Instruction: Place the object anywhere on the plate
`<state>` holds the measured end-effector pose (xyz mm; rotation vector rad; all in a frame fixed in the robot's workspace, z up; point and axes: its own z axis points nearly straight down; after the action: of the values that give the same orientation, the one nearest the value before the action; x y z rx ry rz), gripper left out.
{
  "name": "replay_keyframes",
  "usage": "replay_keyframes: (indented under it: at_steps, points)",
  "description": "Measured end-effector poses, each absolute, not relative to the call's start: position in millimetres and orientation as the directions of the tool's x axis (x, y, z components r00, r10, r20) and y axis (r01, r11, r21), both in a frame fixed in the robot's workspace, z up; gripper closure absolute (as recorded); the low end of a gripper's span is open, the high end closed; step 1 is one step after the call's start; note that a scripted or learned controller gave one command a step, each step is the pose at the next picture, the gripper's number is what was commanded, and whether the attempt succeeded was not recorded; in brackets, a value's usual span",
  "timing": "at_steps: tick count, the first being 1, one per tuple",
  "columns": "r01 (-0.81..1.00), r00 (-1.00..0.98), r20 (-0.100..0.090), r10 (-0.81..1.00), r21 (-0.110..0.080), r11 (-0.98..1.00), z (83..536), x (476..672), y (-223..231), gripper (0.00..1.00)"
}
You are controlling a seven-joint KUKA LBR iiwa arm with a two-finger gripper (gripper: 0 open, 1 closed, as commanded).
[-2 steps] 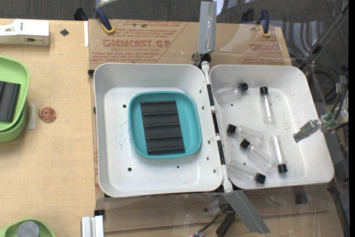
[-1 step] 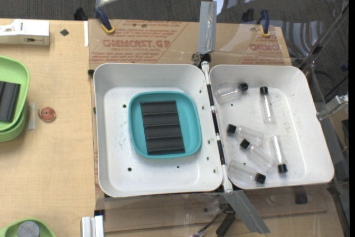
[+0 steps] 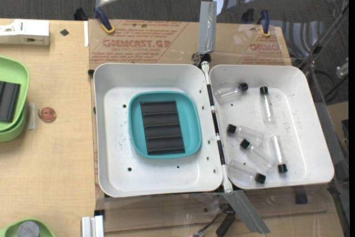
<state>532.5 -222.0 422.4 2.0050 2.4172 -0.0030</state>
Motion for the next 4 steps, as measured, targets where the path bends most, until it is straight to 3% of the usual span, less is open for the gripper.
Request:
replay_keyframes:
  at_steps: [1, 2, 4]
  points:
    - [0.983, -0.184, -0.002, 0.983, -0.002, 0.184, 440.0, 604.9, -222.2, 0.0]
    - [0.989, -0.145, -0.002, 0.989, -0.001, 0.145, 439.7, 659.6, -221.7, 0.0]
    - [0.989, -0.145, -0.001, 0.989, -0.002, 0.145, 439.6, 659.6, -221.6, 0.0]
